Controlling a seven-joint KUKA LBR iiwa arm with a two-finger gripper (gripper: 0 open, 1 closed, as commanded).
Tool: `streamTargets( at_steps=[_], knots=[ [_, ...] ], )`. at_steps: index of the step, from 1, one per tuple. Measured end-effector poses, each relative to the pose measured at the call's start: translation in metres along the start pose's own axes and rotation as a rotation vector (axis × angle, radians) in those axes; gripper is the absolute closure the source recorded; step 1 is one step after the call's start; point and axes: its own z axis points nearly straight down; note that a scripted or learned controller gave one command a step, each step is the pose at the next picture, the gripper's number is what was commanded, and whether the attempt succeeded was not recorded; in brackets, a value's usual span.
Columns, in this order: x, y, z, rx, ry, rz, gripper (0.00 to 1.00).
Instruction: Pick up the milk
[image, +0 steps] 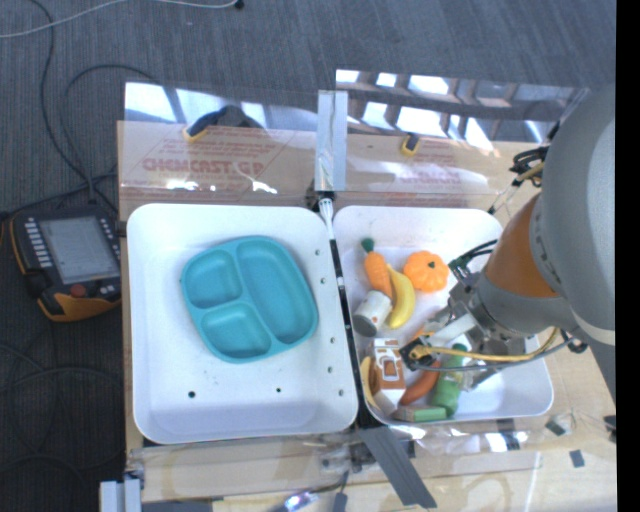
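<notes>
The milk (389, 363) looks like a small white carton with orange-brown print, lying near the front left of the right bin (520, 395). My gripper (440, 354) is low over the front middle of that bin, just right of the carton. It hangs above a red pepper (420, 386) and a green vegetable (443, 394). Wires and the wrist hide its tips. Whether it touches the carton is unclear.
A carrot (376, 272), an orange fruit (428, 271), a banana (401, 298) and a grey-white cylinder (370, 311) lie at the back of the right bin. The left bin (160, 400) bears a blue divided plate (248, 297). A pendant (68, 252) lies left of the bench.
</notes>
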Motion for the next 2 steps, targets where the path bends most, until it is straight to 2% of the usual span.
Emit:
streamTargets(
  at_steps=[1, 2],
  knots=[
    [-0.001, -0.001, -0.008, 0.002, -0.006, -0.002, 1.00],
    [0.007, 0.004, 0.043, -0.010, 0.026, 0.190, 1.00]
  ],
)
